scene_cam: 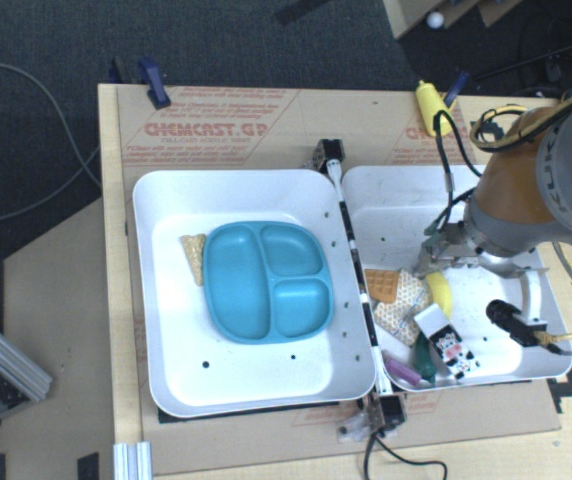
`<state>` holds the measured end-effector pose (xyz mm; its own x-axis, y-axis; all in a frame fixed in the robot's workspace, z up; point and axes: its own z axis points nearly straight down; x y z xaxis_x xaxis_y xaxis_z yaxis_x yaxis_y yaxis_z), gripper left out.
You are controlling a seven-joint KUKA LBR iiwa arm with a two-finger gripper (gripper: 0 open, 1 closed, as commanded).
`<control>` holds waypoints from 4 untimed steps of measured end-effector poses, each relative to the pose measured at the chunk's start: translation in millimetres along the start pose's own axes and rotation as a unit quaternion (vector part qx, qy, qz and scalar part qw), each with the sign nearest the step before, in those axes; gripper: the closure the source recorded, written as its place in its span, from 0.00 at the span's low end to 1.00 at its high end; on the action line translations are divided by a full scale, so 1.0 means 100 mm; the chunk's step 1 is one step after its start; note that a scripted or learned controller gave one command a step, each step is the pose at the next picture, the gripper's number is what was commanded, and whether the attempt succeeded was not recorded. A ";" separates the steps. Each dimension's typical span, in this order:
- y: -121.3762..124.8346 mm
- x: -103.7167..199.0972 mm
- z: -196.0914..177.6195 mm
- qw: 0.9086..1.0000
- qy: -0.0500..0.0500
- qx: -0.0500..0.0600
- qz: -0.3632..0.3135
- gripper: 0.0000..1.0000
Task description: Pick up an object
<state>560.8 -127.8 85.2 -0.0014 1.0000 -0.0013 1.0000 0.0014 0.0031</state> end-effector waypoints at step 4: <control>-0.36 -0.26 -0.03 1.000 0.002 0.000 0.000 0.00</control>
<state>524.8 -153.8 87.9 -0.0009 1.0000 0.0035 1.0000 0.0009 0.0026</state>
